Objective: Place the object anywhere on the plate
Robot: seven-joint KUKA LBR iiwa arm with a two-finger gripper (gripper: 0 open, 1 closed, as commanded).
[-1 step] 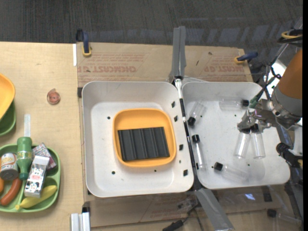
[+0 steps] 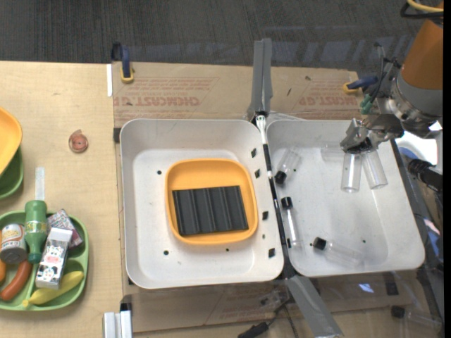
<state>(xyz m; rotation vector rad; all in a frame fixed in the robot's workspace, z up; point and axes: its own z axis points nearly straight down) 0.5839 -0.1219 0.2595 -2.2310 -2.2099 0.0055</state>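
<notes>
My gripper (image 2: 361,141) hangs over the far right corner of the right bin (image 2: 394,255), its clear fingers (image 2: 350,172) spread apart and holding nothing. Small clear vials with black caps lie below me in that bin: one (image 2: 285,166) near the divider, another (image 2: 337,252) toward the near edge. The orange plate (image 2: 210,175) sits in the left bin (image 2: 141,210), a dark ribbed slab (image 2: 211,210) already lying on it. Cardboard (image 2: 176,90) covers the bench under both bins; a wooden table (image 2: 56,118) with a green tray (image 2: 70,287) of toy food stands on the left.
</notes>
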